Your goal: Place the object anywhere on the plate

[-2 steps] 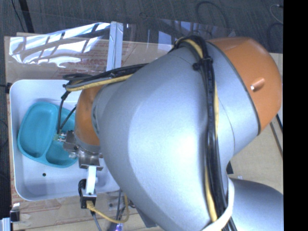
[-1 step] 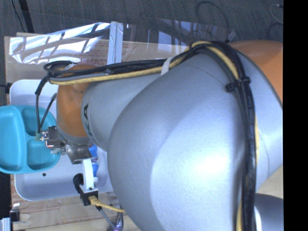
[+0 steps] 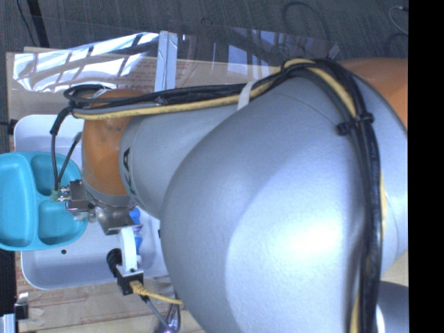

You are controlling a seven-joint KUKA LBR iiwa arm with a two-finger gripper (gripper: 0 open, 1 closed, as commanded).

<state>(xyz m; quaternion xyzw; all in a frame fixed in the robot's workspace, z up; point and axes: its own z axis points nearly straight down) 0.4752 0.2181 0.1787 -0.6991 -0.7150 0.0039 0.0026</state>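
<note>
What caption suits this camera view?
Grey arm looms over white bin, its orange band beside the blue divided plate.

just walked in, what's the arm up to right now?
The grey arm reaches in from the right and blocks most of the camera view. Its wrist end, below the orange band, sits over the white bin at left, right beside the blue compartment plate. The gripper itself can't be made out, so no telling if it holds anything. Nothing visibly rests on the plate's exposed part.
</note>
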